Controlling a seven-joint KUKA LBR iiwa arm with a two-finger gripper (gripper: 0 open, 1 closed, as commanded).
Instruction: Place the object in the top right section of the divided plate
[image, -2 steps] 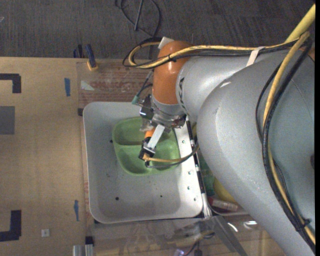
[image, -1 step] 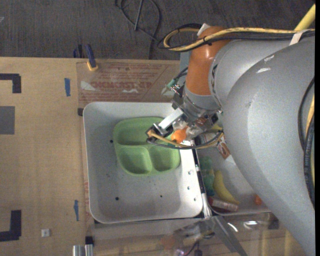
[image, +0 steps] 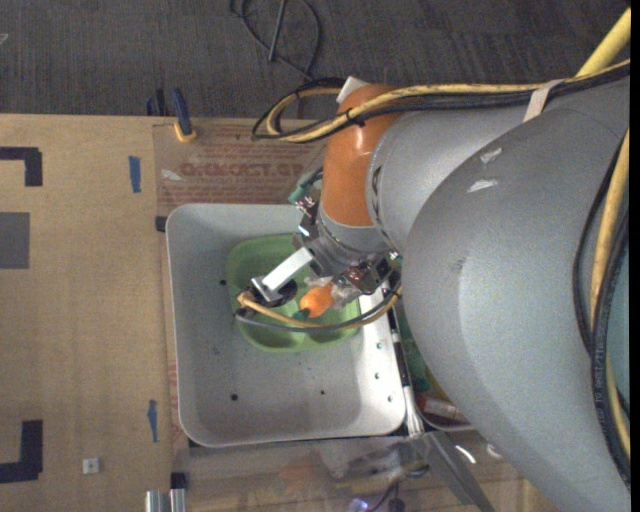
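- The gripper hangs low over the green plate in the white bin; I cannot tell whether it is apart or clamped.
- The small orange object shows just beside its tip, above the plate.
- It looks light, smooth and perhaps slippery, so a hold across its middle seems best.
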